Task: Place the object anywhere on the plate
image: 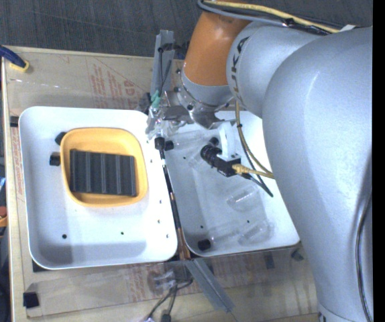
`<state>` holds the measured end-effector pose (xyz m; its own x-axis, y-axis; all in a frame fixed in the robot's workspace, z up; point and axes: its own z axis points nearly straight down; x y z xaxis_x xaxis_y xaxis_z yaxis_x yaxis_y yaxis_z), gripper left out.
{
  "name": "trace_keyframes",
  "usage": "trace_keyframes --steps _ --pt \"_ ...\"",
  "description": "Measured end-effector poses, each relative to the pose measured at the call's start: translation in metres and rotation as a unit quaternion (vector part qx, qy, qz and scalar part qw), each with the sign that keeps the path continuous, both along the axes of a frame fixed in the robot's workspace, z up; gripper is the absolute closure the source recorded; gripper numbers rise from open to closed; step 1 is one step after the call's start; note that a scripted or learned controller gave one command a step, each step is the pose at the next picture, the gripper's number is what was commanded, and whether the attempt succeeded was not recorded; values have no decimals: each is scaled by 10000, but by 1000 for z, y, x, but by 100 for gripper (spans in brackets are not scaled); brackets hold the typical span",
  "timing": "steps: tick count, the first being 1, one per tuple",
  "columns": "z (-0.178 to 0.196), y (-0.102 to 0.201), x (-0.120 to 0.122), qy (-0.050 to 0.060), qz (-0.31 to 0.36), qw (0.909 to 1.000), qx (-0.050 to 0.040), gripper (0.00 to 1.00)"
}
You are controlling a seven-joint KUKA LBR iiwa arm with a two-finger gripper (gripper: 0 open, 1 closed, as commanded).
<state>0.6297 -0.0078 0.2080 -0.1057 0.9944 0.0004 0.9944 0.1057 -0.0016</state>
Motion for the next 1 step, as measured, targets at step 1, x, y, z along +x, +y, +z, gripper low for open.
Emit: trace_keyframes --steps 1 --pt "0 0 0 -1 0 10000 0 0"
